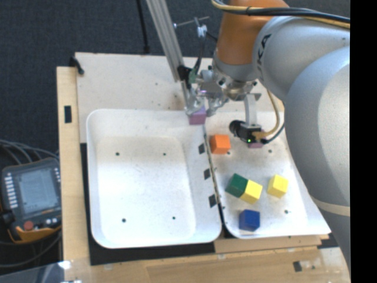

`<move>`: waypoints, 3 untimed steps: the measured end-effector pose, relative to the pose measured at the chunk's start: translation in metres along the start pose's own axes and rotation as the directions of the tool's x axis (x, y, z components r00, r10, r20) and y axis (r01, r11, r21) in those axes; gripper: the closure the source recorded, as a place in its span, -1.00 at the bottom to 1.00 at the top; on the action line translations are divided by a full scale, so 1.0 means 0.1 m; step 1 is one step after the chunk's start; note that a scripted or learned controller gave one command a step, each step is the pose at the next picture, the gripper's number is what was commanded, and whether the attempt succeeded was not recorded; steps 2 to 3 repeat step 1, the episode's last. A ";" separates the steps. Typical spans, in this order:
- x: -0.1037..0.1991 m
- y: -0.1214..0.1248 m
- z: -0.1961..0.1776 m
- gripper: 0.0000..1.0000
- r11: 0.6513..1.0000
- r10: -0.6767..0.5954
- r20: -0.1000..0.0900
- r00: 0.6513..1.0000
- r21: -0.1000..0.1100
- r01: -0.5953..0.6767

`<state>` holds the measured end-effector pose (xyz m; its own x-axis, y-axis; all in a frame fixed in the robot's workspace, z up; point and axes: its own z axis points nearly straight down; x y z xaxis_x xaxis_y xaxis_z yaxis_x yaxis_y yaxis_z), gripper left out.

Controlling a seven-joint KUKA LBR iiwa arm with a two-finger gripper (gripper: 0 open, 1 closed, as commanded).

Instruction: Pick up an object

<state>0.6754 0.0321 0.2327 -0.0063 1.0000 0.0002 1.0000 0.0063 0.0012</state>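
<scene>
My gripper (198, 112) hangs over the far end of the divider between the two bins, below the orange wrist band. It is shut on a small purple block (197, 118) that shows between the fingertips, lifted above the bin rim. In the right bin (294, 217) lie an orange block (220, 144), a green block (237, 185) touching a yellow block (252, 191), a second yellow block (278, 186) and a blue block (249, 219).
The left bin (100, 175) sits beside the right one. A slanted metal rail (165, 34) rises behind the gripper. A black cable unit (244, 131) hangs from the wrist over the right bin, with a bit of purple (255, 144) under it. The big grey arm covers the right side.
</scene>
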 end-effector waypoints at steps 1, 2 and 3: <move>0.59 0.00 -0.10 1.00 1.000 -0.001 -0.001 1.000 0.000 0.001; 0.59 0.00 -0.10 1.00 1.000 -0.001 -0.001 1.000 0.000 0.001; 0.59 0.00 -0.10 1.00 1.000 -0.001 -0.001 1.000 0.000 0.001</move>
